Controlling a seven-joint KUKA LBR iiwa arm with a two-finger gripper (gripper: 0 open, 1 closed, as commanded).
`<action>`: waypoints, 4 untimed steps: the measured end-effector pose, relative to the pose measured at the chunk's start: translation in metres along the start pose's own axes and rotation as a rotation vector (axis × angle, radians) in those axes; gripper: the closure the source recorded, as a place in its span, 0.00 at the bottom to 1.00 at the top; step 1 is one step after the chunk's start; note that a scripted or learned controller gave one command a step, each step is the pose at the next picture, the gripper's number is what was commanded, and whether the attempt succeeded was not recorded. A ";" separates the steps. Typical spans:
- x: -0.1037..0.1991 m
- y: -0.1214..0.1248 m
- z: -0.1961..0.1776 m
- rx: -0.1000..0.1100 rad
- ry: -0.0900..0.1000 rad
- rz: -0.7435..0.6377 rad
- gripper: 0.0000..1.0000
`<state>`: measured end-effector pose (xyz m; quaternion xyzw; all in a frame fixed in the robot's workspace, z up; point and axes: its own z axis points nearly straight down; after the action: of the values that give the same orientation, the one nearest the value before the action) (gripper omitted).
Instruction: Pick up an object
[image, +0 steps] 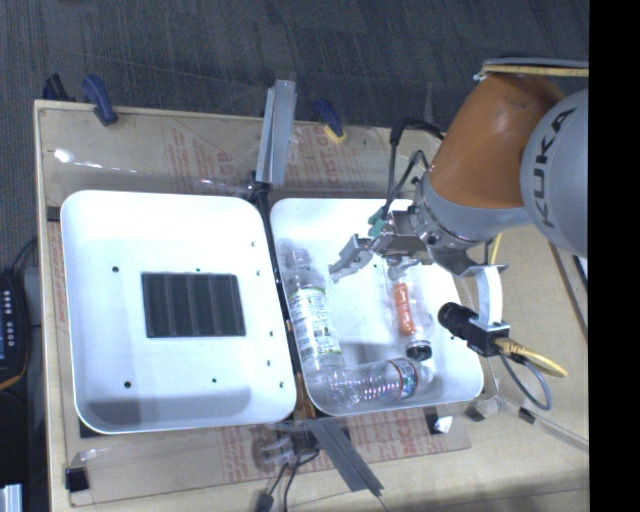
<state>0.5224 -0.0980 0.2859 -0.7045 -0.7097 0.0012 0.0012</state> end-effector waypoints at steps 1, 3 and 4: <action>-0.114 -0.002 0.032 0.000 -0.002 0.055 0.00; -0.111 0.017 0.100 0.001 0.001 -0.227 0.00; -0.113 0.038 0.126 -0.002 -0.001 -0.245 0.00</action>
<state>0.5608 -0.2106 0.1599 -0.6123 -0.7906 0.0008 0.0005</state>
